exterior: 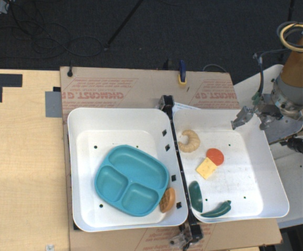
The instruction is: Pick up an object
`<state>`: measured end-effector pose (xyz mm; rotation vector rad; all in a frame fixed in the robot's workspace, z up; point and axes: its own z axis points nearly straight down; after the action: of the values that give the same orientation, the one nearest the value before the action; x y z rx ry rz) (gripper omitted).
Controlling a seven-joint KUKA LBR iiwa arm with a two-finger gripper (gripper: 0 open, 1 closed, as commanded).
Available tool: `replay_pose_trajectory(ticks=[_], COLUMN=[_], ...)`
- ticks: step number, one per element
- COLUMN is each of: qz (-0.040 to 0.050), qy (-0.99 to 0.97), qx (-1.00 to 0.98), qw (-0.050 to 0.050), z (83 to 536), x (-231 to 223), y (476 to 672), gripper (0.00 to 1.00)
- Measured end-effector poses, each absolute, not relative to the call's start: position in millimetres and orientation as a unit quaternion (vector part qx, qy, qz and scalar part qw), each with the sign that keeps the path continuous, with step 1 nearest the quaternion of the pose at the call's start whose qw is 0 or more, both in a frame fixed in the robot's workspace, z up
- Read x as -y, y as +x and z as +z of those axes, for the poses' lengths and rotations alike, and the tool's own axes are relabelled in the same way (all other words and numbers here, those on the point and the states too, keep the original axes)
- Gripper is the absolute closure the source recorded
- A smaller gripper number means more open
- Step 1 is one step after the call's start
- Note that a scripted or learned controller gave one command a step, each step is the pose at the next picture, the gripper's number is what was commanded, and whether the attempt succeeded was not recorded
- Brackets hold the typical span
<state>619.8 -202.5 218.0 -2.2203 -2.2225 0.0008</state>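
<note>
Green pepper far from hand

Robotics lab: cardboard-backed white bins.

Two smooth white plastic bins sit on printed brown cardboard over a pale matt wooden bench, the left bin holding a smooth, faintly glossy teal plastic tray.
</note>
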Motion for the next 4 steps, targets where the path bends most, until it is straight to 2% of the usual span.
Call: replay_pose_trajectory(ticks=[1,2,3,4], qz=[0.0028,0.0007,-0.0019,-0.0018], qy=[-0.708,-0.706,-0.708,-0.708], qx=[0.707,0.709,0.707,0.706], qw=[0.006,0.003,-0.003,-0.001], z=[178,134,89,101], x=[187,144,186,186], y=[518.1,559.2,570.8,569.6], gripper=[0.0,0.0,0.0,1.0])
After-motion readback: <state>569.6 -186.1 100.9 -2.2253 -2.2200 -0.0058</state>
